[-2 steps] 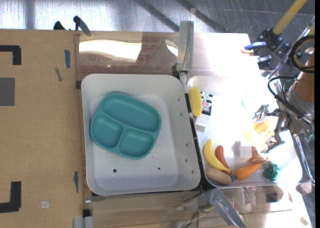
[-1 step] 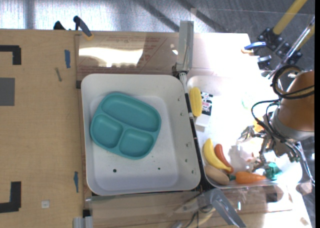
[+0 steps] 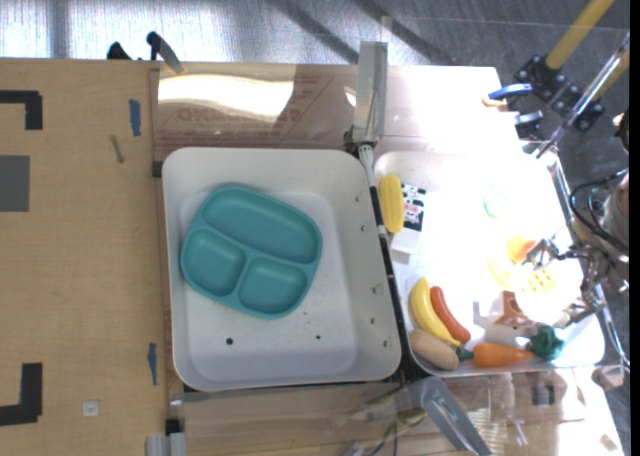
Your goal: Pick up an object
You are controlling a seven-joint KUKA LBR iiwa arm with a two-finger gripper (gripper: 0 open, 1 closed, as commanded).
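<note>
- Looking down on two white bins side by side: the left bin held a teal divided plate.
- The right bin, strongly overexposed, held toy food. A banana lay along its lower left wall, with a red sausage touching it, a potato and a carrot beside it.
- Whether the pincer was open or closed could not be told.
- A corn cob stood apart near the divider, long axis running top to bottom.
- Judgement: the corn cob was the cleanest target; fingers should close across its short width.
</note>
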